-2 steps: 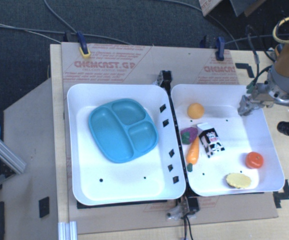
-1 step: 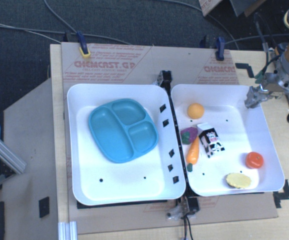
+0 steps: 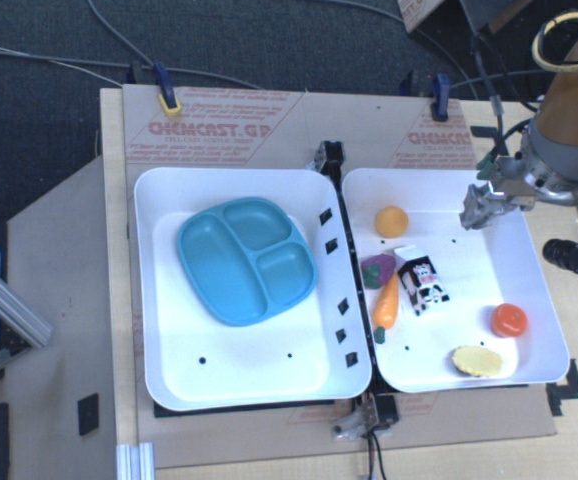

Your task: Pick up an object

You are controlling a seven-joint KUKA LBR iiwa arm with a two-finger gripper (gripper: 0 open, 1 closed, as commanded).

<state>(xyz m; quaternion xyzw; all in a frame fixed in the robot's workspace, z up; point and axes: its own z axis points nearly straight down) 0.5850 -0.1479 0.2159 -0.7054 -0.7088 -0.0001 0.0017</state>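
Gripper [image 3: 477, 208] above right bin's [image 3: 539, 298] far edge, seemingly empty-fingered

I see a brown bench [image 3: 269, 118] with red letters printed across its top, and two clamps, one yellow and blue [image 3: 166, 93] and one blue [image 3: 440, 96], grip its far edge. Two shallow white bins sit right on it, side by side and touching in the middle: the left bin [image 3: 159, 268] and the right bin [image 3: 539, 288]. Little black tape squares [image 3: 341, 308] run down the line where the bins meet, and a black cable [image 3: 373, 458] hangs off the near edge.
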